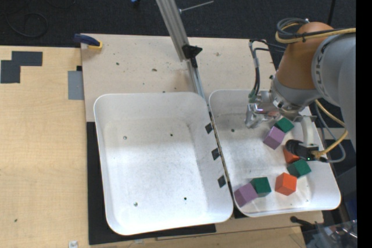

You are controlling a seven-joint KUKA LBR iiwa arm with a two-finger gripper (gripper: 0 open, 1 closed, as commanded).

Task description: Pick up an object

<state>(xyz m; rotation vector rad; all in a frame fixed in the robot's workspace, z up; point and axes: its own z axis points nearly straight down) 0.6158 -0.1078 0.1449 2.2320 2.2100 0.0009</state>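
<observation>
Purple plastic cube (274, 137) sits mid right white bin (232, 145), just beside my metal two-finger gripper (256, 115) (open or shut: can't tell). Still approach step; next: centre over it, descend.

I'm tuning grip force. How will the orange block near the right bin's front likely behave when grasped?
The orange block looks like a rigid cube with flat faces, so it should probably hold shape and not roll. It seems small, likely light. A green block sits close by, so a push might nudge it.

We can read almost nothing here — only faint dark lettering on the arm's grey casing (339, 69), too blurred to make out.
</observation>
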